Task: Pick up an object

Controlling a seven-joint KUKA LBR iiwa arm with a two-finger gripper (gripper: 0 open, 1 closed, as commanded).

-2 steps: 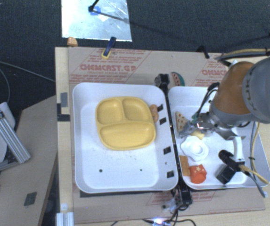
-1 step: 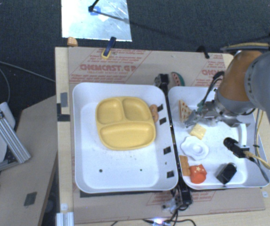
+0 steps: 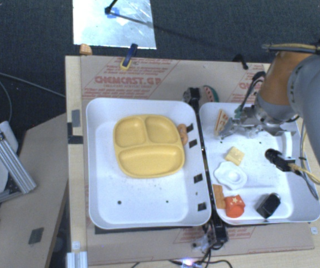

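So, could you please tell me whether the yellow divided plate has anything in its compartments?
Empty: the yellow divided plate shows bare yellow in all three compartments.

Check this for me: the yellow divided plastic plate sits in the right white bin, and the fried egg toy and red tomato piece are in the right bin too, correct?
Not quite. The camera view shows the yellow divided plastic plate in the left white bin, not the right one. The rest stands: the fried egg toy and the red tomato piece lie in the right white bin.
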